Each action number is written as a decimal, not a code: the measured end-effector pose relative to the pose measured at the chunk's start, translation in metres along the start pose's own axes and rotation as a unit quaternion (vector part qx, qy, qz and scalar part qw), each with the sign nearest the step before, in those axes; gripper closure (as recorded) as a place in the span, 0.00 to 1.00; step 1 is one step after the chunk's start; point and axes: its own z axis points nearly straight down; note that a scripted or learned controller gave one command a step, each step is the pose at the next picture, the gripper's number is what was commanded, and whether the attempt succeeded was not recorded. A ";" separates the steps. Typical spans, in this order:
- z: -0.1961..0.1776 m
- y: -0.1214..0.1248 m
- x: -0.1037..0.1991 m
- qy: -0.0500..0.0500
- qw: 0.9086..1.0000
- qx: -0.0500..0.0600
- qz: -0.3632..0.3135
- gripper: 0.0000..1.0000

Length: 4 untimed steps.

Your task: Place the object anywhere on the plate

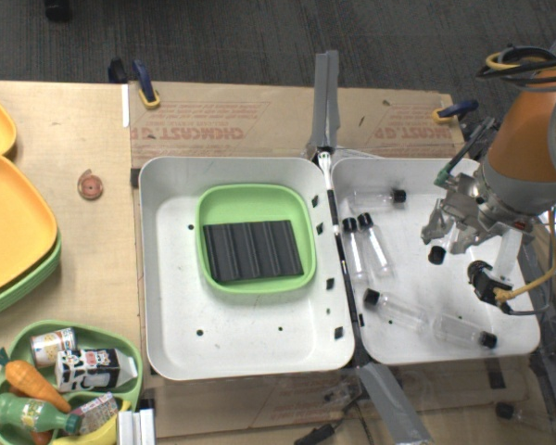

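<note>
My arm comes in from the right, and my pincer (442, 239) hangs over the right side of the right-hand white bin (528, 336). From this height I cannot tell whether it is apart or together, and I see nothing between its tips.

In that bin lie several clear plastic tubes with black caps. One tube (386, 196) rests at the far side. A pair (368, 245) lies side by side near the left wall. One (396, 310) lies near the middle, toward the near edge. Another (462, 333) sits at the near right, well apart from the pair.

The green square plate (256, 205) sits in the left-hand white bin (167, 248), toward its far half. A dark ribbed rectangular mat (252, 250) lies flat on it. No tube is on the plate.
</note>
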 end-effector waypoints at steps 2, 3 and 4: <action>0.005 -0.024 0.112 0.000 0.996 -0.001 -0.093 1.00; 0.005 -0.030 0.149 0.000 0.990 -0.001 -0.144 1.00; 0.005 -0.030 0.149 0.000 0.990 -0.001 -0.144 0.00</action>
